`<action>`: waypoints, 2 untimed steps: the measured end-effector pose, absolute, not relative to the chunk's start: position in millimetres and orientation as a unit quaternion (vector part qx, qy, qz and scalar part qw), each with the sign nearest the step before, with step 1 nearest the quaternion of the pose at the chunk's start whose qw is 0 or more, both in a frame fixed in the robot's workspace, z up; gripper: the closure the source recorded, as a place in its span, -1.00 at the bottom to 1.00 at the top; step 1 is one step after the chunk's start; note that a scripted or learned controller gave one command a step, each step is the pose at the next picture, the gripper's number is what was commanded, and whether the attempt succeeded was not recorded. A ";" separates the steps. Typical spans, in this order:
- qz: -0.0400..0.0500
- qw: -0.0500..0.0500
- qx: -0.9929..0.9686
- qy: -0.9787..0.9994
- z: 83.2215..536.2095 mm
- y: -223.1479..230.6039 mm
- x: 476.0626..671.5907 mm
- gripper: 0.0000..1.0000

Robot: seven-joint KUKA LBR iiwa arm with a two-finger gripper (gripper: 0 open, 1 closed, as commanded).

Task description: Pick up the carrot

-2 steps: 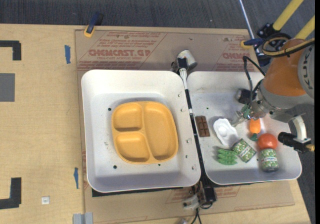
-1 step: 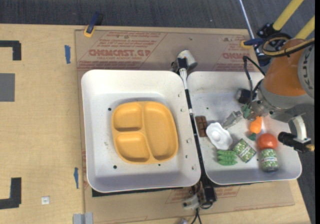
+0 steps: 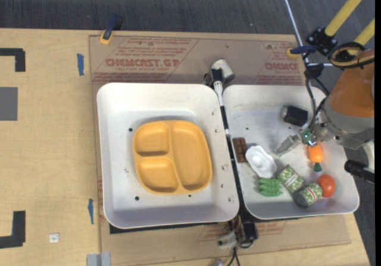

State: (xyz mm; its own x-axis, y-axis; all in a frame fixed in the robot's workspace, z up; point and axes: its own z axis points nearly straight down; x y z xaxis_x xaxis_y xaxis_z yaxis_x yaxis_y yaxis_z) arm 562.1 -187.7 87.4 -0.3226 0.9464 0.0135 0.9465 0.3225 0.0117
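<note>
While the arm (image 3: 351, 101) reaches in from the right, its gripper (image 3: 302, 138) hangs over the right bin (image 3: 262, 107) — whether it is open or closed, I cannot tell. The carrot (image 3: 315, 153) lies just beside it, near a tomato (image 3: 326, 185) and a can (image 3: 308, 194). In the left bin (image 3: 113, 140) sits a yellow plate (image 3: 172, 156).

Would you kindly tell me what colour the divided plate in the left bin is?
The three-compartment plastic plate is yellow-orange, shown best in the camera view, lying in the shallow white left bin.

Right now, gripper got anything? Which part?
Cannot be told. The gripper sits right beside the carrot in the right bin, but the view doesn't settle whether the carrot is between its jaws.
</note>
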 end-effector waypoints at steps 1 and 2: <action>-0.010 0.004 -0.409 -0.912 87.3 -209.9 555.8 -1.00; -0.010 0.003 -0.409 -0.912 87.2 -210.2 556.0 -1.00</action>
State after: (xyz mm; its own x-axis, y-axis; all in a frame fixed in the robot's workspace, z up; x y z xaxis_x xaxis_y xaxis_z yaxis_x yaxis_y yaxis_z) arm 556.0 -210.2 87.2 -0.6652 0.7465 0.0144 0.7467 0.6650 0.0162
